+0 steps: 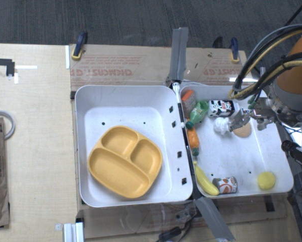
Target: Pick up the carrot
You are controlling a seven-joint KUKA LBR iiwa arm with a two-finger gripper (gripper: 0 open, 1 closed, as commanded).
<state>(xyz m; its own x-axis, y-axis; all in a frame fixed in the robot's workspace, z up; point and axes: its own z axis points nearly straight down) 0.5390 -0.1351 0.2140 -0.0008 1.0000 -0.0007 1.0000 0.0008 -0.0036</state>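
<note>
Carrot [192, 137] noted in right bin [241, 155], against its left wall: small, orange, lying lengthwise, green top pointing up toward a green packet [198, 111]. Banana [205, 180] just below it, can [226, 185] beside that, yellow ball [266, 180] at lower right. Claw [240, 121] low over a tan object [243, 130] and white lump [221, 126], well apart from carrot; grip state impossible to tell.

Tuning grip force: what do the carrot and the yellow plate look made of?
Carrot: likely moulded plastic toy, smooth orange body with a slight sheen, green top. Plate: probably hard plastic, matte yellow, moulded into three compartments with rounded ridges. Neither is certain from the look alone.
</note>
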